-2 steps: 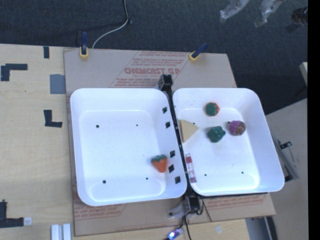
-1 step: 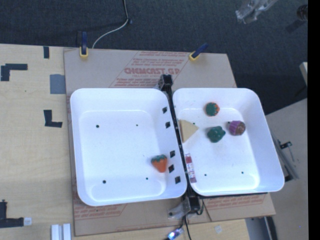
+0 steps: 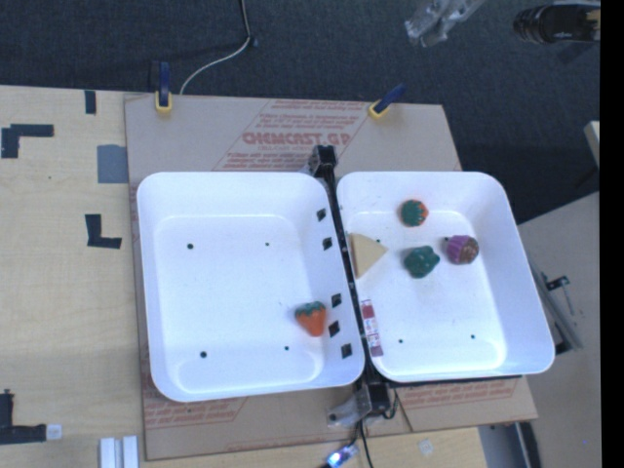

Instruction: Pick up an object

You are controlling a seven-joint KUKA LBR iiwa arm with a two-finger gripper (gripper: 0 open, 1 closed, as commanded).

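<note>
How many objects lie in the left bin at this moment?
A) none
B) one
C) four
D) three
B: the left bin holds a single thing, an orange-red strawberry-like toy near its lower right corner, while the other small objects lie in the right bin.

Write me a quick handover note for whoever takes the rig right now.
Pincer: raised at the top of the camera view, beyond the bins, nothing seen in it.
Left bin: an orange strawberry-like toy near its lower right corner.
Right bin: a green and orange piece, a dark green piece, a purple piece and a tan wedge by the divider.
Done: no pick yet.
Left: go down, grasp one object and lift it.
</note>
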